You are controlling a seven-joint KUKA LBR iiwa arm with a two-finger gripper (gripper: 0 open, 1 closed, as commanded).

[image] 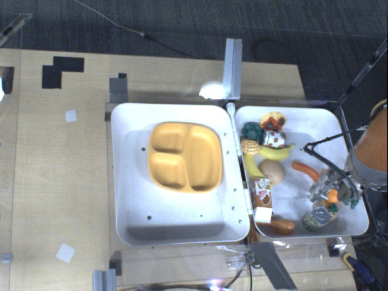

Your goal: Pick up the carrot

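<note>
The carrot [305, 170] lies flat on the floor of the right bin [351, 226], a short orange-red piece pointing up-left to down-right, just up and to the left of the pincer [330, 193] and apart from it. The pincer hangs low over the bin's right part, at the end of the arm [371, 153] whose orange band shows at the frame's edge; its tips blur into small orange and green parts, so I cannot tell whether it is open or closed, and nothing can be made out between them. Just below the pincer sits a small round tin [316, 219] with a greenish top, its label too small to read. To the left of the pincer, past the carrot, lie a banana [274, 152], a pale round potato-like piece [273, 173], a corn cob [249, 145], and a dark green vegetable [251, 131]. Down-left of the pincer stands a small red and white carton [262, 194] with print that cannot be read, a white tag [263, 214] and a brown sausage [280, 226] below it. Far to the left of the pincer, the left bin [130, 211] holds a yellow divided plate [185, 156]. Both bins rest on the pale wooden tabletop [54, 180], which carries black square marks [60, 70] without writing
</note>
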